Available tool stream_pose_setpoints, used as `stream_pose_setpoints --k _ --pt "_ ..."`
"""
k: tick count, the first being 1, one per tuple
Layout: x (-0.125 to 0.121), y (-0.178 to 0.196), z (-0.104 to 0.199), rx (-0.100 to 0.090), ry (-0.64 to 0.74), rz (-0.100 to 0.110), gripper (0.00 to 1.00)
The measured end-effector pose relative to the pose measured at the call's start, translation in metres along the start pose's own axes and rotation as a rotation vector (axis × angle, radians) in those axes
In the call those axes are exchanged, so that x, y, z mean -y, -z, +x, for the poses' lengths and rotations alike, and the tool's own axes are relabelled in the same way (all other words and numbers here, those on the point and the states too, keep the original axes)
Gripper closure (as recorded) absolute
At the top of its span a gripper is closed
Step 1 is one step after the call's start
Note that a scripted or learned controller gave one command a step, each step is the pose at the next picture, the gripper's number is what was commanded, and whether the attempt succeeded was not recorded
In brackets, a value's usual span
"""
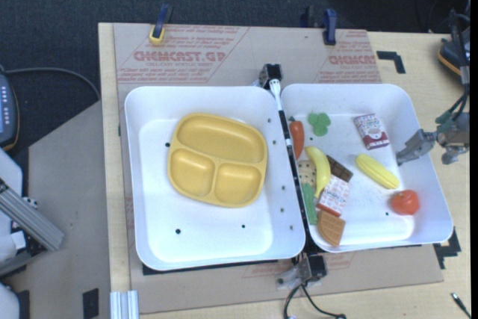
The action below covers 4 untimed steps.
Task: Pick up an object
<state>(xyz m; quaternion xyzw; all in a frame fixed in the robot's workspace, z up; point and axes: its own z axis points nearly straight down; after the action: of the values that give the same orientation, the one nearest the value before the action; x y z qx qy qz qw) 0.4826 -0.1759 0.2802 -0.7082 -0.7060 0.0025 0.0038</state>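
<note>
Grey metal gripper (429, 146), jaw state unclear, hangs at the shallow white right bin's (418, 104) rim, seemingly approaching the yellow plastic corn cob (376, 170).

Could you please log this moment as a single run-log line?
hand at right bin's right edge, holding nothing | nearest: corn, tomato | yellow tray in left bin | pick not yet made

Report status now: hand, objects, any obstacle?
Hand at right bin's right edge, holding nothing. Corn cob and tomato nearest, both untouched. No obstacle between.
</note>
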Motion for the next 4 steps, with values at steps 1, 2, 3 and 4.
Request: stream_pose_setpoints --k 1,2,3,4 --pt "-0.002 0.004 0.000 0.002 0.003 -0.009 0.00" --pt "-0.002 -0.058 0.006 -0.001 0.003 -0.001 0.00" --pt "0.002 -0.122 0.004 -0.001 0.002 0.000 0.00" --pt "-0.005 -0.180 -0.001 -0.001 0.002 -0.002 0.00"
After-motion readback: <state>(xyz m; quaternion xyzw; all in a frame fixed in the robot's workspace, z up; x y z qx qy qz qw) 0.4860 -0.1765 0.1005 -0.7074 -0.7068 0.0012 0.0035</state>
